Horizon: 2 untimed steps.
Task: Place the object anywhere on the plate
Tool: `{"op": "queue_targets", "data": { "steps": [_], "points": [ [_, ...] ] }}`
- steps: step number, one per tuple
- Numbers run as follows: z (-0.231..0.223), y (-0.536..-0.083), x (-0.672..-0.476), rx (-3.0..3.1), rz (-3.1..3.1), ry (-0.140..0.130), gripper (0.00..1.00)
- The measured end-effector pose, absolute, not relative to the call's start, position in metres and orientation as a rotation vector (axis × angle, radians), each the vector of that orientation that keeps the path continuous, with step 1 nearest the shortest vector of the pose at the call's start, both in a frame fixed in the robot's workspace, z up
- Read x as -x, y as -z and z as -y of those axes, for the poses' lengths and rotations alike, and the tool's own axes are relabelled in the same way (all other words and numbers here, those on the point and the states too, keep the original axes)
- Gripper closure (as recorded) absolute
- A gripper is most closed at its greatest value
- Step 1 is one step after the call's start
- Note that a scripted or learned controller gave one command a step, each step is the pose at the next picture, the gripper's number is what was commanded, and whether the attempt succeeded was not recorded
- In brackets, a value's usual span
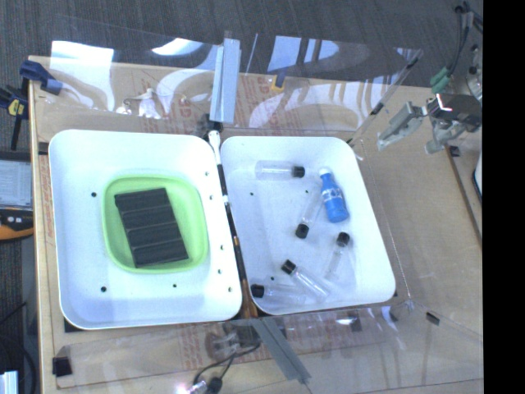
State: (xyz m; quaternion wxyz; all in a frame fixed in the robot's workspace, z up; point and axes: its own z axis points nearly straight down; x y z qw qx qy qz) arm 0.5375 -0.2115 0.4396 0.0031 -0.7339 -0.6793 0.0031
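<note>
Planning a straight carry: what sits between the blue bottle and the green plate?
In the camera view, between the blue bottle and the green plate lie a clear black-capped vial and the two bins' adjoining rims.

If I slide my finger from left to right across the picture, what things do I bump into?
Green plate → dark ribbed block lying on it → black-capped clear vial → blue bottle → gripper.
</note>
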Motion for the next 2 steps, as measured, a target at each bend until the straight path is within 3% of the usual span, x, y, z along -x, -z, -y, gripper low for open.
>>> {"op": "queue_targets", "data": {
  "steps": [1,2],
  "points": [
    [0.202,-0.438,-0.63,2.398,2.022,-0.01,0.0],
    [0.203,-0.439,-0.594,2.498,1.895,-0.011,0.0]
  ]
}}
